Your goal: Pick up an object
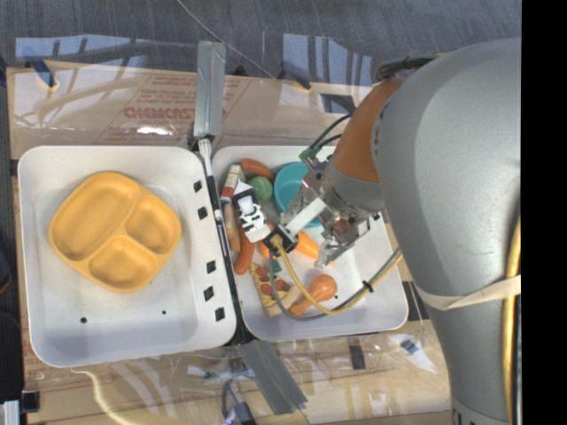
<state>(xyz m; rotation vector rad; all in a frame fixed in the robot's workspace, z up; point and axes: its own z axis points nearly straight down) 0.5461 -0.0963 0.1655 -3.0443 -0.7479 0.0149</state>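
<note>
The grey arm with its orange band reaches in from the right and hangs over the right bin. My gripper points down at the bin's middle right, above an orange carrot-like piece. Around it lie several toys: a teal cup, a green piece, a red sausage, a long orange sausage, a pizza slice and an orange pear-shaped piece. Nothing shows between the gripper's tips, which the wrist partly hides.
The left bin holds a yellow divided plate. A white marker-like tube lies by the right bin's left wall. A yellow cable loops over the bin's front. The arm covers the right bin's right side.
</note>
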